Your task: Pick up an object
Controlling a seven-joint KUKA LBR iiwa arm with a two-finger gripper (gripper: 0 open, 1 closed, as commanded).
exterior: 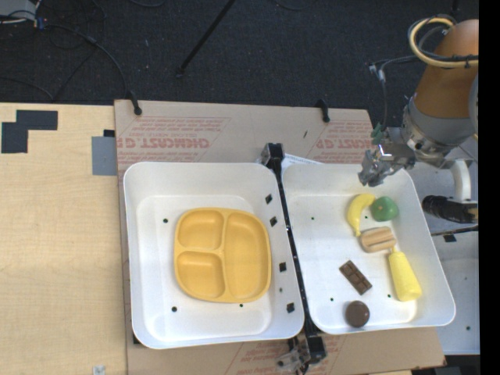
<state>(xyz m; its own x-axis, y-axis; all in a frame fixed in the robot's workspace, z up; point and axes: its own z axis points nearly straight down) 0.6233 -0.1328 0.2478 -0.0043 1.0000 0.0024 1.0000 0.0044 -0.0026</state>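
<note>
White plastic, two shallow bins side by side on your bench, left bin (148,209) and right bin (328,201), their inner walls meeting along a black clip strip.

Left bin, one item: a yellow tray (223,255) with three compartments, lying flat at the bin's centre.

Right bin, six items, all on the floor, grouped toward 3 o'clock:
- banana (358,211), curved, at about 2 o'clock from the bin's centre;
- green fruit (384,208), round, touching the banana's 3 o'clock side;
- hot dog (378,239), tan bun, just below those two at 6 o'clock from them;
- corn (404,275), yellow, lying lengthwise from the hot dog toward 5 o'clock;
- chocolate bar (355,276), dark brown, at 9 o'clock from the corn, apart from it;
- brown disc (357,313), round, at 6 o'clock from the bar, near the bin's front wall.

Arm: grey with an orange section, entering at 2 o'clock of your view. Its gripper (375,170) hangs over the right bin's far rim, at 12 o'clock from the banana and clear of it. You can see nothing between its fingers; whether they stand open or closed cannot be told.
</note>
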